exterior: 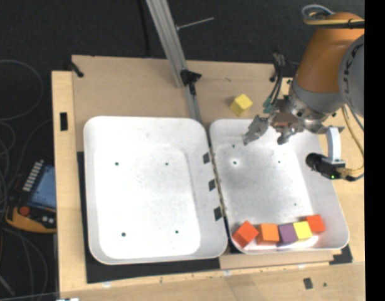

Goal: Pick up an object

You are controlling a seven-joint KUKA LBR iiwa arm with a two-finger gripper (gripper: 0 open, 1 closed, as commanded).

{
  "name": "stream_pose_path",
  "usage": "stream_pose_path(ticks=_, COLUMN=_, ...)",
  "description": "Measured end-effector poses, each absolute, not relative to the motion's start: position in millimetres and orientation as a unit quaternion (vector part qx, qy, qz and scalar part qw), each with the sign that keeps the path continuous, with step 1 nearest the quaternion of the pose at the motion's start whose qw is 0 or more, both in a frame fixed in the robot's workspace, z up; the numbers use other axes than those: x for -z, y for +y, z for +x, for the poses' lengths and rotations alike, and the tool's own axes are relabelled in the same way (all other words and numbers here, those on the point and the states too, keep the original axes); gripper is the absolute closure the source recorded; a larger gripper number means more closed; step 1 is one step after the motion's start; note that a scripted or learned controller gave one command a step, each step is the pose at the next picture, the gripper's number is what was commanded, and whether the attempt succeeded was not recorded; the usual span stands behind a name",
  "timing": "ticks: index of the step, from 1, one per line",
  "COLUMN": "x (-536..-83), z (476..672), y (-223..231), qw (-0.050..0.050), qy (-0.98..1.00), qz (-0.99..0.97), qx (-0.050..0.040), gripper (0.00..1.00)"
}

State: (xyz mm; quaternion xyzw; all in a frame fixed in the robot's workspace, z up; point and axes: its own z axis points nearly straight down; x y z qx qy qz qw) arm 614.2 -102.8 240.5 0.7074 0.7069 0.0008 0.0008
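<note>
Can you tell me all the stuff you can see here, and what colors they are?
blocks in a row: 5, orange-red, orange, purple, yellow, orange-red, near edge of the right bin
loose block: 1, yellow, on the bench behind the right bin
bins: 2, white, left bin and right bin, side by side
bench: 1, tan
metal post: 1, grey, slanting behind the bins
handheld controller: 1, orange and black, far left
arm: 1, grey with orange band, from the right
gripper: 1, dark, fingers apart, over the right bin's far end

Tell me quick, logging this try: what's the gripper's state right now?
Gripper: open, holding nothing, above the far end of the right bin.
</note>
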Motion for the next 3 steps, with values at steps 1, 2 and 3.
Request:
stream_pose_path(ticks=1, x=-158, z=598.0, y=-89, qw=-0.003, qy=0.706, qz=0.708, qx=0.0028, gripper=0.0)
stream_pose_path(ticks=2, x=-174, z=601.1, y=-90, qw=0.001, qy=0.703, qz=0.711, qx=-0.0012, gripper=1.0)
stream_pose_path(ticks=3, x=-214, z=604.1, y=-53, qw=0.002, qy=0.709, qz=0.705, qx=-0.0021, gripper=1.0)
